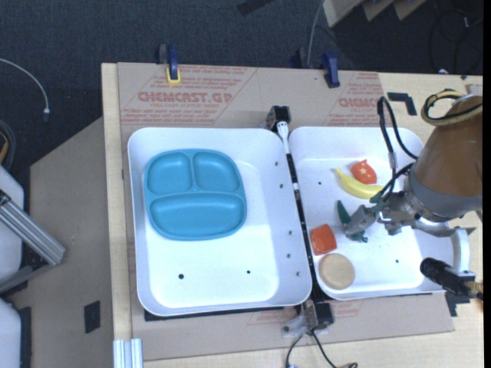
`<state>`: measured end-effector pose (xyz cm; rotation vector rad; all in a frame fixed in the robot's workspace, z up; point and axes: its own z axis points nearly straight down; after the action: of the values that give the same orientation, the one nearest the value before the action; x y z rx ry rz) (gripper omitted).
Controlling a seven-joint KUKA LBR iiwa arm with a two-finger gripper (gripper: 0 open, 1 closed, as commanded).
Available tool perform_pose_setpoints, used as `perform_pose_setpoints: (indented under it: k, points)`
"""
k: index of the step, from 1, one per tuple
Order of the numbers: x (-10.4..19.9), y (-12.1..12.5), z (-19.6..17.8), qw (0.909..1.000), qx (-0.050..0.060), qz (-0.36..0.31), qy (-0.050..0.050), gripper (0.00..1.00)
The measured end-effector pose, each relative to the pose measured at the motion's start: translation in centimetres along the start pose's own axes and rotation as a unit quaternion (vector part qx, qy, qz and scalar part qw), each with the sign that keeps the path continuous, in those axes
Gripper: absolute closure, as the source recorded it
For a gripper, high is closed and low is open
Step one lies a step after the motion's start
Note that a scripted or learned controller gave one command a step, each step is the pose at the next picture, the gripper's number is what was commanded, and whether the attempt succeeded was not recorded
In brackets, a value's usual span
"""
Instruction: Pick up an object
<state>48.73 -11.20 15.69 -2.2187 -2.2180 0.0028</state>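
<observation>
Right of frame, right bin (pixel 399 278): end effector (pixel 359 225) low, finger state not discernible.
Just beside it: green object (pixel 343 211); banana (pixel 354 185), tomato (pixel 364 172) above.
Lower left: orange block (pixel 323 239), tan disc (pixel 336 270).
Left bin (pixel 207 282): blue divided plate (pixel 196 194).

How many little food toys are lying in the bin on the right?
5, maybe more hidden under the arm: a banana, a tomato, a green piece, an orange-red block, and a tan round piece.

A divided plate (pixel 196 195) lay in the left bin (pixel 153 282); a banana (pixel 354 185) lay in the right bin (pixel 322 148).
</observation>
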Motion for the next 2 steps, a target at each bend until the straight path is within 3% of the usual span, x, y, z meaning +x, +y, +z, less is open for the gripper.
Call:
perform_pose_setpoints:
  k: [1,2]
  points:
    - [0.46,0.09,6.31,1.0,0.002,0.0,0.0,0.0]
    - [0.51,0.04,7.3,1.0,0.0,0.0,0.0,0.0]
